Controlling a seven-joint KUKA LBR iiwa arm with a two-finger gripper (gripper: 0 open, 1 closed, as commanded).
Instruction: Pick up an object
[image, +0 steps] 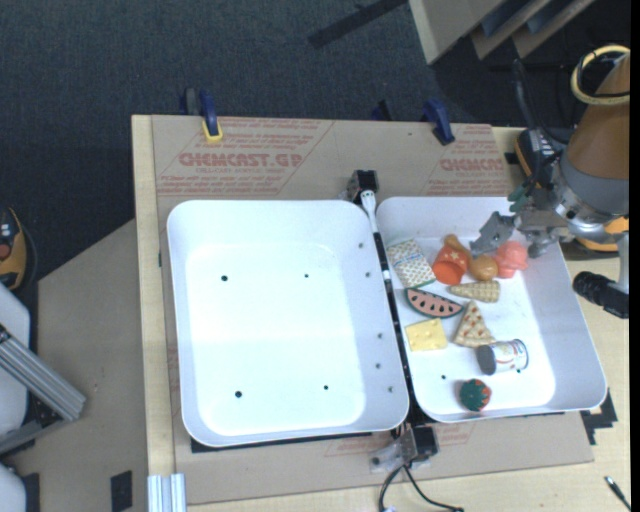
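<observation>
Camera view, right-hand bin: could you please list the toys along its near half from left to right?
Cheese wedge → strawberry → small can.

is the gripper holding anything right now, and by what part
It cannot be told. The gripper is low in the right bin, right beside the pink toy and the orange one, but no object shows clearly in its grasp.

arm (600, 150): the picture's right edge cuts it off, so I see only the wrist end.
gripper (497, 235): I can't make out its fingers.
pink object (511, 258): partly hidden beneath the gripper.
</observation>
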